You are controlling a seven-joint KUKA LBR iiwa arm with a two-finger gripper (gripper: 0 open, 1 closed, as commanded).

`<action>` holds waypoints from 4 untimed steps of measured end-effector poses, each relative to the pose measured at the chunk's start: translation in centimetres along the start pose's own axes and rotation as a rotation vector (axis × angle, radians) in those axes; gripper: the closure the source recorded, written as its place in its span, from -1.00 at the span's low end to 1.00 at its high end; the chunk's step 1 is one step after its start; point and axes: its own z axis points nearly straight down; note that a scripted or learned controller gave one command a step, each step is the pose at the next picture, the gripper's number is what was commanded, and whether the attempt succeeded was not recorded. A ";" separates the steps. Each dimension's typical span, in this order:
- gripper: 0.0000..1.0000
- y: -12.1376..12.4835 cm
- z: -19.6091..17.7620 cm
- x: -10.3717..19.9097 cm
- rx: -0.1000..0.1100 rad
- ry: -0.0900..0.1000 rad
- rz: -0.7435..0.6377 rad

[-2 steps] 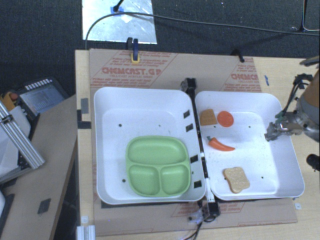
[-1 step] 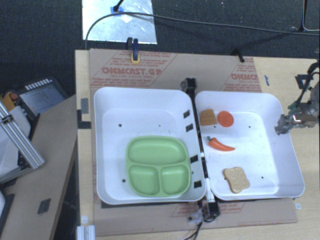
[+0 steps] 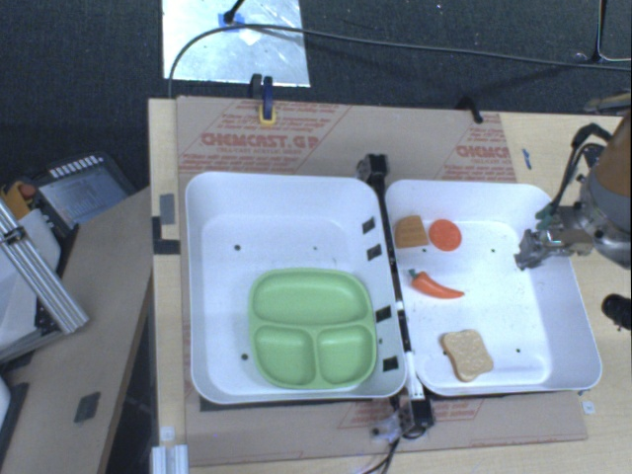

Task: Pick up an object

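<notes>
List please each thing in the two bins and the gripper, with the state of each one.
Green tray: lies flat in the left bin, compartments up.
Orange pepper: lies on its side, right bin.
Orange disc: lies flat, touches the cracker.
Cracker: lies flat by the divider.
Bread slice: lies flat, apart from the rest.
Gripper: over the right bin's right side, nothing seen in it.

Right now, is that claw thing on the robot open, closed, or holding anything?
Gripper: cannot be told; it hangs over the right edge of the right bin, apart from the food pieces lying in it.
</notes>
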 end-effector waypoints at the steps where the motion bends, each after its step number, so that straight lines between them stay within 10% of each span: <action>1: 1.00 -0.8 0.4 4.4 0.000 0.001 -0.001; 4: 1.00 -2.0 1.9 21.4 0.001 0.002 -0.003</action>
